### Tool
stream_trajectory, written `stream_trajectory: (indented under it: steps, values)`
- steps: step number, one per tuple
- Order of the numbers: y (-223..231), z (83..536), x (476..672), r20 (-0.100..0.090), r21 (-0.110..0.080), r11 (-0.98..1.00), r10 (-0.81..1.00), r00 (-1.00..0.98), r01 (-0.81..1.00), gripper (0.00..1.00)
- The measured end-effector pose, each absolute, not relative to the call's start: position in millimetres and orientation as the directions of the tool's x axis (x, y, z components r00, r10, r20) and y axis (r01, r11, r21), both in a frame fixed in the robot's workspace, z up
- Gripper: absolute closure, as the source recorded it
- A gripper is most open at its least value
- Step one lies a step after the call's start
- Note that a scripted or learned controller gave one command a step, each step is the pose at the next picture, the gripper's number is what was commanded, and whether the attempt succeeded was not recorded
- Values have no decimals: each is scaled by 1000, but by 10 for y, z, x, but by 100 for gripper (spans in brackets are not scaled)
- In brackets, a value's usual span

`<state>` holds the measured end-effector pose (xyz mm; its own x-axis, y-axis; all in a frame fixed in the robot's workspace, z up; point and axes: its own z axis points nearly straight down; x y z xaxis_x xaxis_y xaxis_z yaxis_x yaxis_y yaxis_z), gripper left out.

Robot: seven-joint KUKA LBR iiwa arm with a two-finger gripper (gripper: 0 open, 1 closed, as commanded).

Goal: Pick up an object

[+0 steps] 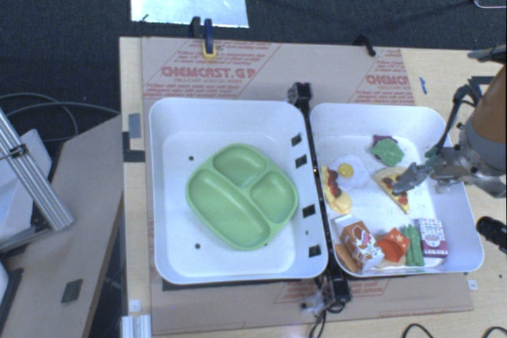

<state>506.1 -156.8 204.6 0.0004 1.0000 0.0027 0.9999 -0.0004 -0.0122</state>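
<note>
The right bin (455, 131) holds several toy foods. A fried egg (346, 169) and a green leafy piece (386, 148) lie toward the back, with a pizza slice (391, 185) at the middle. A yellow and red piece (336, 194) rests by the left wall. Along the front are a small carton (358, 243), an orange piece (391, 244), a green piece (414, 244) and a red and white box (432, 237). My gripper (409, 177) reaches in from the right and hangs just over the right end of the pizza slice.
The left bin (170, 131) holds a green divided plate (242, 196). A black hinge strip (310, 178) runs between the bins. Both bins sit on a cardboard sheet (238, 71). A metal frame (32, 178) stands off the bench at the left.
</note>
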Motion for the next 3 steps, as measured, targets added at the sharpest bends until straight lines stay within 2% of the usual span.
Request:
stream_trajectory:
  steps: [1,2,3]
  values:
    - [-1562,2113,5091,0,1,3,1000,-3,1000,0]
    - [-1559,1694,5138,1,-1,2,1000,-2,1000,0]
    - [-1532,1070,5133,1,-2,1,1000,-1,1000,0]
